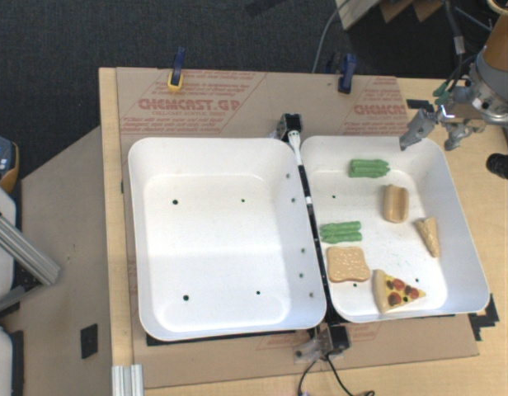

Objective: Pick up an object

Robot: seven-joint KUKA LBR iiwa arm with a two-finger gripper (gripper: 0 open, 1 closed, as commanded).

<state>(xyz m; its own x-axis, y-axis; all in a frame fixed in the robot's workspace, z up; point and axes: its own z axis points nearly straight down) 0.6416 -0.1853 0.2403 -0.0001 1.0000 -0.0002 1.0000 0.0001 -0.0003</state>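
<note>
The right bin holds several toy foods: a green bean bundle at the back, a bread roll, a second green bundle, a toast slice, a pizza slice at the front and a tan wedge by the right wall. My gripper hangs open over the bin's back right corner, above and to the right of the far green bundle. Nothing sits between its fingers.
The left bin lies beside the right one, with a black hinge strip between them. Yellow and blue clamps hold the cardboard base at the back. Cables trail at the upper right.
</note>
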